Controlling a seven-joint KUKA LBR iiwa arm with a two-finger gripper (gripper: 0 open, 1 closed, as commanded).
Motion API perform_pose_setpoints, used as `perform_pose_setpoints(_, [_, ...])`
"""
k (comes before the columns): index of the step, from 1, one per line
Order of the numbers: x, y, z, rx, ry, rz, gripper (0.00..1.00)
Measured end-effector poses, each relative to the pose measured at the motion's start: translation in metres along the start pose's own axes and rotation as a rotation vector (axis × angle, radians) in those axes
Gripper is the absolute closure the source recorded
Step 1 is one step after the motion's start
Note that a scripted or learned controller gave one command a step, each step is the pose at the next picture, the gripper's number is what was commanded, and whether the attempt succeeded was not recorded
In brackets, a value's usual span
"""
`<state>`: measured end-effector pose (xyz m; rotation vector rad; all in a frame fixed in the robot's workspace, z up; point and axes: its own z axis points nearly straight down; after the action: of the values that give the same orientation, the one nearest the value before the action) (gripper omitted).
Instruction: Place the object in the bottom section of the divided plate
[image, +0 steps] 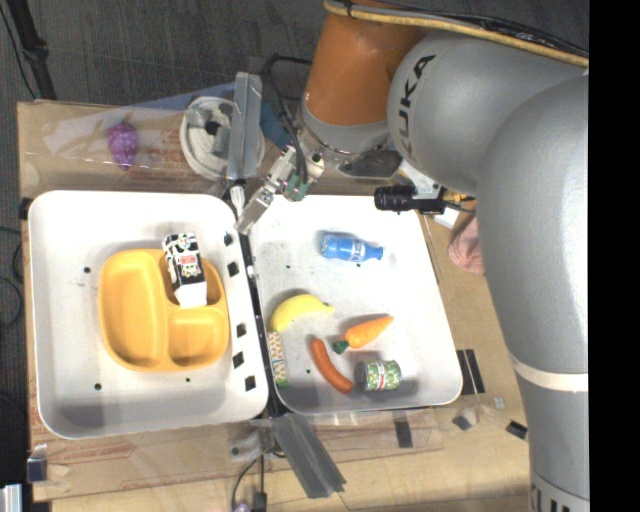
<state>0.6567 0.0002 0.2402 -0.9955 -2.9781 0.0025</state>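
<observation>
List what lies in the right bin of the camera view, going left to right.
Banana → red sausage → blue bottle → carrot → green can. The last three overlap somewhat in left-right extent; this order goes by their centres.

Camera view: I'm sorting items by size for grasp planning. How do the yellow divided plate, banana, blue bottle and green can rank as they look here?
1. yellow divided plate, by far the largest.
2. banana.
3. blue bottle, looking about the banana's size, so that order is unsure.
4. green can, smallest.
</observation>
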Motion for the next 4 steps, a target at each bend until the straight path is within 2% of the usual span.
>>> perform_pose_setpoints(3, [0.000, 0.000, 0.000, 0.000, 0.000, 0.000, 0.00])
perform_pose_setpoints(4, [0.004, -0.009, -0.063, -0.002, -0.004, -0.189, 0.00])
